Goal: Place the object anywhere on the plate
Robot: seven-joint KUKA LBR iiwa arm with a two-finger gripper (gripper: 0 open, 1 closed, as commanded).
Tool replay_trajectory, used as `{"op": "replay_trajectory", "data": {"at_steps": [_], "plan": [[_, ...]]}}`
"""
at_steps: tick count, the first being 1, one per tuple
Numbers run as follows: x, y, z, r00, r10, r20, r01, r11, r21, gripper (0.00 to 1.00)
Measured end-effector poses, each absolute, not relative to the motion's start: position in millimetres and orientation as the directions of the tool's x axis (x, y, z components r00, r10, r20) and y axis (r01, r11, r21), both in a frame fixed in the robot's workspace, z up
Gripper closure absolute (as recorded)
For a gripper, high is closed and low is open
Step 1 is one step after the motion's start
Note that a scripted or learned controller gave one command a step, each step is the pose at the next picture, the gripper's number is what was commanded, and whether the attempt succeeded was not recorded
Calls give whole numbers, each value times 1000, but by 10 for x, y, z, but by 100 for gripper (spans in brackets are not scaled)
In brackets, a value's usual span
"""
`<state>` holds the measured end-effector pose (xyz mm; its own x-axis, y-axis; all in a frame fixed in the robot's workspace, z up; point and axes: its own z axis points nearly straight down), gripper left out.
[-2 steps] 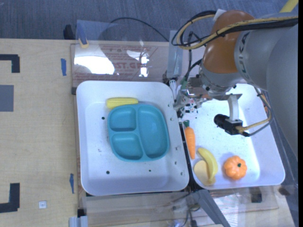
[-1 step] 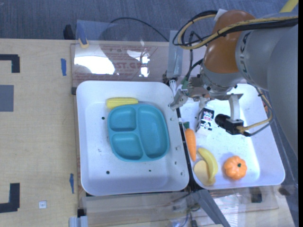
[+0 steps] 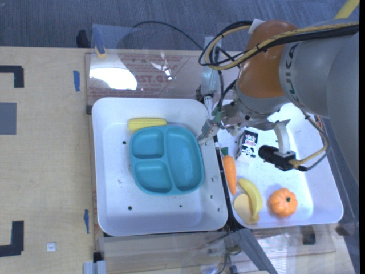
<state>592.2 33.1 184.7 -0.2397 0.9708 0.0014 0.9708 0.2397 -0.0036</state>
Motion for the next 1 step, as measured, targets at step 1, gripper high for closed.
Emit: {"op": "replay_trajectory", "data": {"at_steps": [1], "plan": [[5921, 330, 1845, -240, 971, 1, 971, 240, -4, 0]]}}
